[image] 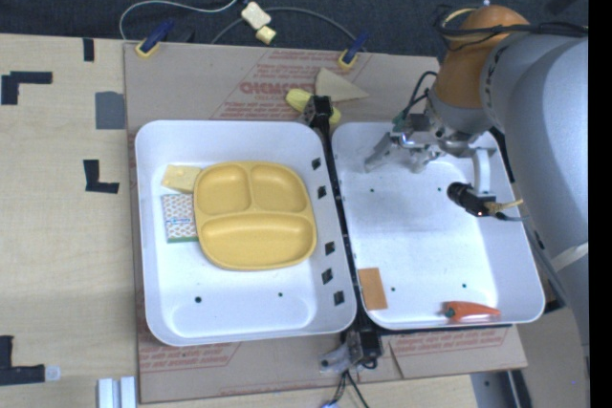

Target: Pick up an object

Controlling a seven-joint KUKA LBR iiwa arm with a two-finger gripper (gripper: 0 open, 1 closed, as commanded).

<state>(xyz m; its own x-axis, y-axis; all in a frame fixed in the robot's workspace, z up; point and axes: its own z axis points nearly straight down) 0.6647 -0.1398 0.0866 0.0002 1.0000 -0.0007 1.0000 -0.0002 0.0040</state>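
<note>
My gripper [397, 158] hangs over the far end of the right bin [430, 234], open, with nothing between its fingers. A small brown flat block [371, 288] lies near that bin's front left corner. An orange carrot-shaped piece [469, 310] rests against the front rim. Both lie well toward the front of the bin, away from the gripper. In the left bin [239, 311] sits a yellow divided plate [254, 214], with a pale yellow block [180, 177] and a patterned blue-and-white pad [178, 217] at its left side.
The grey arm with its orange band [473, 62] fills the right side, over the right bin's far right corner. A black fitting [467, 197] juts from the arm over the bin. Clips and a cable [253, 14] lie on the cardboard behind the bins.
</note>
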